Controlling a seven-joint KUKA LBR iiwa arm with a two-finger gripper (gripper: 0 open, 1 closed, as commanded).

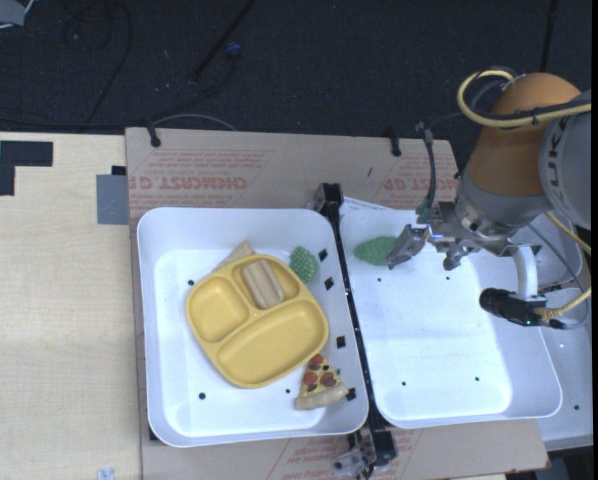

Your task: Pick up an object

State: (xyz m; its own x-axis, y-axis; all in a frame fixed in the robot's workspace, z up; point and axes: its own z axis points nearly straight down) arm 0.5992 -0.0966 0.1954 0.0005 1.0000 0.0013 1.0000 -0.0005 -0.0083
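My gripper (pixel 428 254) hangs over the far part of the right bin (pixel 479 388), open, with nothing between its fingers. A green leafy toy (pixel 375 249) lies at that bin's far left corner, just left of my left fingertip (pixel 403 252); I cannot tell whether they touch. In the left bin (pixel 169 388) sits a yellow divided plate (pixel 269 343) with a tan hot-dog bun (pixel 263 283) in its upper compartment. A green broccoli piece (pixel 303 262) rests by the plate's far edge. A pizza slice (pixel 321 383) lies at its near right.
A black divider (pixel 345 303) runs between the two bins. Cables and a black fitting (pixel 509 306) hang from the arm over the right bin's right side. Cardboard (pixel 269 173) lies under the bins, and a wooden bench top (pixel 49 298) stretches left.
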